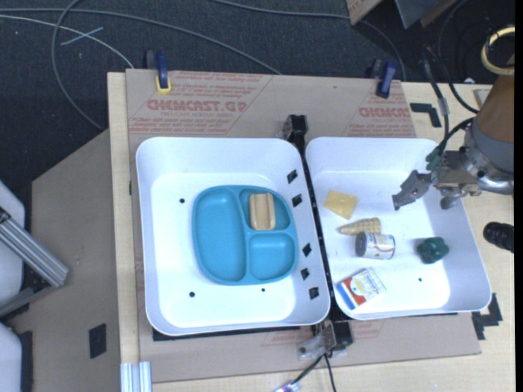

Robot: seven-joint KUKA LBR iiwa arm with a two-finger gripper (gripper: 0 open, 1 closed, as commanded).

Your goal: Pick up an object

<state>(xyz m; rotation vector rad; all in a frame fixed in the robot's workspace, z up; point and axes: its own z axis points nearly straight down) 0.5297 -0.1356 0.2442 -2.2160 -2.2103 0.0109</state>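
Pincer spread, holding nothing, above right bin; drop straight onto green block; you avoid the can.

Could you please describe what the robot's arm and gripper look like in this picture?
The arm is a rounded grey body with an orange-brown band above the wrist. Below it sits a silvery metal wrist block with dark cabling, ending in the two-finger gripper with dark grey, angular fingers.

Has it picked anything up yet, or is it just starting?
Nothing looks done: the gripper is open over the right bin with nothing between its fingers. The green object, small can and yellow wedge lie loose. The grasp and lift remain.
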